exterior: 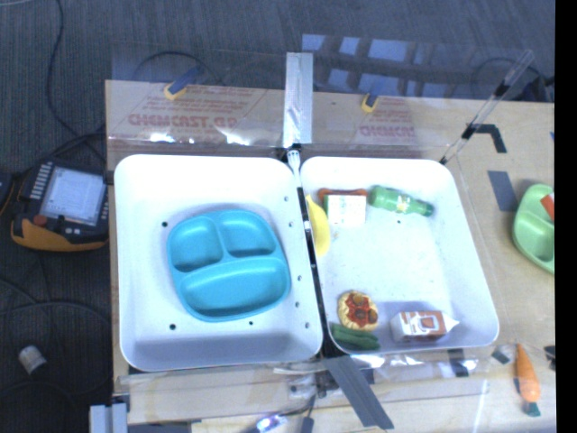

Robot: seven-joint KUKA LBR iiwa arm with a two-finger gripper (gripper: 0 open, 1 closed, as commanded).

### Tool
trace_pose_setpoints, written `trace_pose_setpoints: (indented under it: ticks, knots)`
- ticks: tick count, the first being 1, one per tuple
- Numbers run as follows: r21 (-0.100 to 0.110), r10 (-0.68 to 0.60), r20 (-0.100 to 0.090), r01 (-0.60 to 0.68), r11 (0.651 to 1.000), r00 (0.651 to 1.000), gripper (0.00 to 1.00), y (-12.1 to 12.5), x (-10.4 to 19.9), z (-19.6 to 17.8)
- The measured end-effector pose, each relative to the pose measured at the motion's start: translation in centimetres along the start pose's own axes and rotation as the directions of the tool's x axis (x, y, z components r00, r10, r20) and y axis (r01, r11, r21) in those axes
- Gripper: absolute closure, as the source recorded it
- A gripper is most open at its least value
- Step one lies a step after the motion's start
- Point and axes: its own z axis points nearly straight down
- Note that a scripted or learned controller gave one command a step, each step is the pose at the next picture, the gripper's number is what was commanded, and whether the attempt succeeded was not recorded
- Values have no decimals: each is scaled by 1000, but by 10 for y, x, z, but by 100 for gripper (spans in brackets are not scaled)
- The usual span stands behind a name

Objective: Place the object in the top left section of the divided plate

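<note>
Light-blue plastic divided plate [230, 264] lies flat in the middle of the left shallow white bin [144, 180], slightly turned. It has 2 small sections along the top and 1 big one below. Top-left section [194, 245] has nothing in it, same w/ the other two.

All loose items sit in the right shallow white bin [410, 260]:
- green plastic bottle [399, 202] on its side near the top wall
- white square carton [346, 211] just left of the bottle, w/ a thin red-orange piece [341, 192] touching its upper edge
- yellow curved banana-like piece [316, 226] against the divider btwn the bins
- small round pizza-like toy w/ red topping [358, 309] near the bottom wall, a dark green cucumber-like piece [353, 337] just below it
- small red-and-white box [419, 325] beside the pizza toy, to its right

Which item is the task's thing: can't tell. None is on the plate.

On the tan worktop [518, 296], right of the bins: pale green bowl [536, 225] at the edge, orange carrot-like toy [526, 382] lower down. On the dark floor to the left: handheld screen unit w/ yellow casing [63, 206].
</note>
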Motion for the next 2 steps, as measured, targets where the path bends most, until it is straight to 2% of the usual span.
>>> trace_pose_setpoints:
  ticks: [1,2]
  knots:
    - [0,2,1,-2,1000,1000,100,1,-1,0]
    - [3,-2,1,2,1000,1000,100,-44,32,79]
